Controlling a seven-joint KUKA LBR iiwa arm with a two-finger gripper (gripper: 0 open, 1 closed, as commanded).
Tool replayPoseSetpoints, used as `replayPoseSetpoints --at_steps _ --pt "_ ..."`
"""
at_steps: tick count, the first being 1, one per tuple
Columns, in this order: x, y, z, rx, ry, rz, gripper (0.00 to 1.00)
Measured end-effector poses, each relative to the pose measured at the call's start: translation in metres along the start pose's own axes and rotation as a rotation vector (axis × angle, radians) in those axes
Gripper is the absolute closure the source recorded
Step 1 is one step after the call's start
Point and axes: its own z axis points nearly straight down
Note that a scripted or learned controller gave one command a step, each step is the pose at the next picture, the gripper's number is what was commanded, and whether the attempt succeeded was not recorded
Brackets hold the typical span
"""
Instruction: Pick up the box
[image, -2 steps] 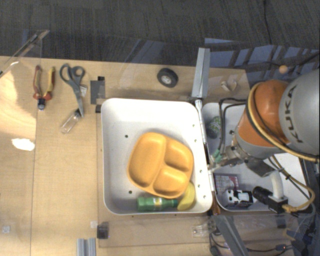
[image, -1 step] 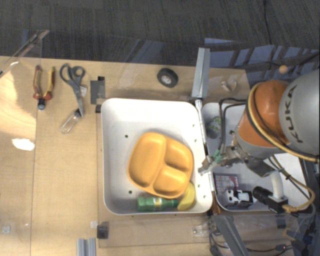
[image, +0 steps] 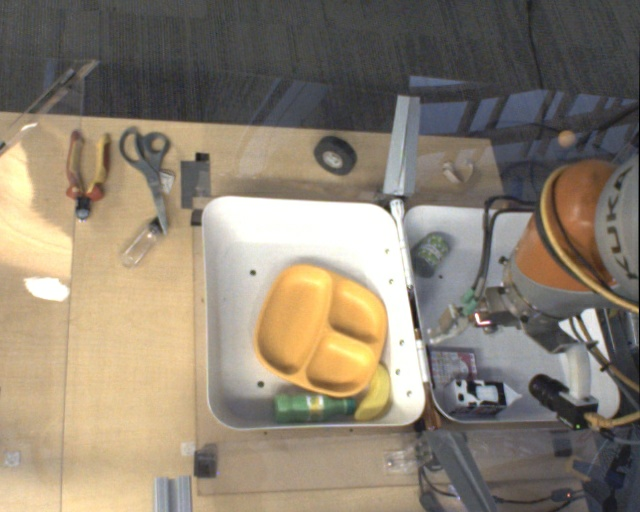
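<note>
The box (image: 471, 388) is small and flat, with dark, white and pinkish print. It lies at the near edge of the right bin (image: 455, 225), toward that bin's left corner. My gripper (image: 462, 316) hangs over the right bin's middle, at the end of the grey arm with the orange band (image: 575, 235). It sits a little above and beyond the box, apart from it. Nothing shows as held in it. The wrist and cables hide the right part of the bin.
A grey-green ball (image: 432, 250) rests in the right bin's far left corner. In the left bin (image: 235, 240) are a yellow divided plate (image: 322, 328), a green bottle (image: 312, 406) and a yellow fruit (image: 376, 396). Scissors (image: 150, 170), pliers (image: 85, 170) and a tape roll (image: 335, 155) lie on the bench.
</note>
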Motion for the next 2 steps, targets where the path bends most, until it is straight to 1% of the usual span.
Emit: replayPoseSetpoints --at_steps 1,2 --pt "-0.078 0.08 0.055 0.003 0.0 -0.028 0.0" --pt "-0.056 0.143 0.098 -0.003 -0.002 -0.216 0.0"
